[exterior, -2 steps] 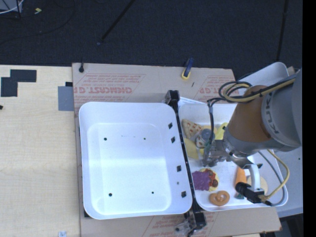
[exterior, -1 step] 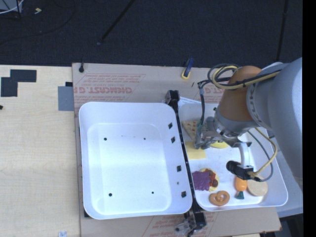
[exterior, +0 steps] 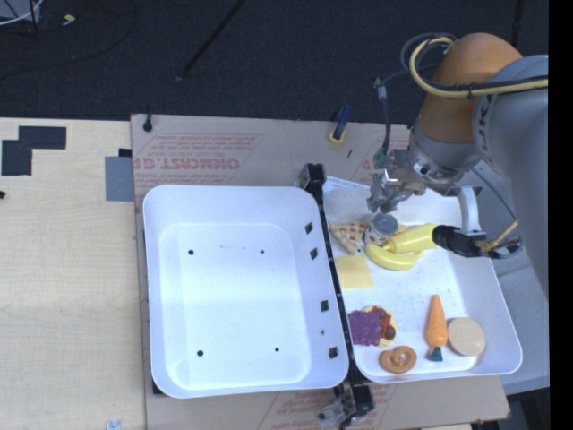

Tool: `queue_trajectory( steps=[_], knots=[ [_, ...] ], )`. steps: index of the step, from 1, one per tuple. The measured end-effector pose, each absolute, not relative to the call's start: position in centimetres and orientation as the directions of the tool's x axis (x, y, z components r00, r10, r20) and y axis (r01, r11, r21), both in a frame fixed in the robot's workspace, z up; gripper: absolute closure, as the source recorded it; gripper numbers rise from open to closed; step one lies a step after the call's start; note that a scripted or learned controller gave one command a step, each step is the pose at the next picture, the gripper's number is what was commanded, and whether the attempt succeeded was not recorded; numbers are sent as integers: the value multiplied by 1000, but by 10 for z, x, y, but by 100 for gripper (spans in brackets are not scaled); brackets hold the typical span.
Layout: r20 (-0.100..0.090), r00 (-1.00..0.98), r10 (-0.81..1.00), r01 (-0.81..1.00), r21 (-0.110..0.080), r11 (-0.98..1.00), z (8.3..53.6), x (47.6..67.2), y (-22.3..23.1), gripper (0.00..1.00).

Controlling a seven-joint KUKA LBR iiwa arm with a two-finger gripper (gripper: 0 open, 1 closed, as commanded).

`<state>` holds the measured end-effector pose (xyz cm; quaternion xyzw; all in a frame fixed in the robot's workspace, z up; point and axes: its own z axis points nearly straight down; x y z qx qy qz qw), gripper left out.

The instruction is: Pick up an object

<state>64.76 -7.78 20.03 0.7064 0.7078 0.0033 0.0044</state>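
Observation:
My gripper [exterior: 383, 211] hangs low over the far part of the right bin [exterior: 501, 325], coming down from the grey arm with the orange band. Just below it lie a pizza slice [exterior: 349, 234] and a yellow banana [exterior: 399, 247], with the gripper's tip right between the two. A small grey-blue round piece [exterior: 385, 225] sits at the tip; whether it belongs to the gripper or is a separate object is unclear. Nothing is visibly lifted.
Also in the right bin are a yellow cheese square [exterior: 354, 272], purple grapes [exterior: 366, 326], a pretzel [exterior: 397, 358], a carrot [exterior: 436, 321] and a round beige biscuit [exterior: 466, 336]. The left bin [exterior: 161, 240] adjoins it across a black-clipped divider [exterior: 324, 267].

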Motion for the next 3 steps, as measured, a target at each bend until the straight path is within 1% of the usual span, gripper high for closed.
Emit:
queue_trajectory(
  steps=[1,2,3],
  knots=[
    [2,-8,1000,1000,16,8,344,646,-10,100],
    [1,-5,1000,1000,-9,5,265,643,35,100],
    [3,-10,1000,1000,-1,10,277,643,137,100]
  ],
)
